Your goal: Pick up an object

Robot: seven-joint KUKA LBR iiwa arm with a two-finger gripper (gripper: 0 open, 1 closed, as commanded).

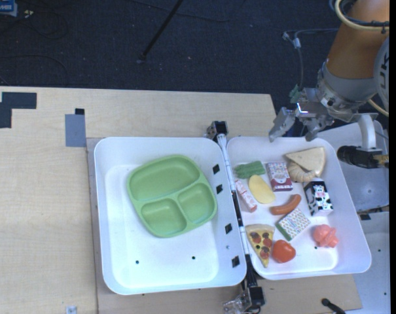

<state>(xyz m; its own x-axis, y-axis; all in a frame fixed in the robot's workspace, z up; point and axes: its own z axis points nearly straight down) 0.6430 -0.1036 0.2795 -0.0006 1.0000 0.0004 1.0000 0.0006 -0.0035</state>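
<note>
The right bin (pixel 355 254) holds several toy foods: a bread wedge (pixel 306 162), a green leafy piece (pixel 250 169), a red and white carton (pixel 278 175), a yellow piece (pixel 261 189), a sausage (pixel 286 205), a black and white carton (pixel 319 198), a pizza slice (pixel 258 239), a red tomato (pixel 283 251) and a pink lump (pixel 325 235). My gripper (pixel 296 127) hangs above the far rim of this bin, just behind the bread wedge. It is open, with nothing between its fingers.
The left bin (pixel 119 267) bears a green divided plate (pixel 171 195). A ridge with black clips (pixel 226 201) joins the two bins. A green checkered box (pixel 294 224) and a pink wrapped bar (pixel 245 196) also lie in the right bin.
</note>
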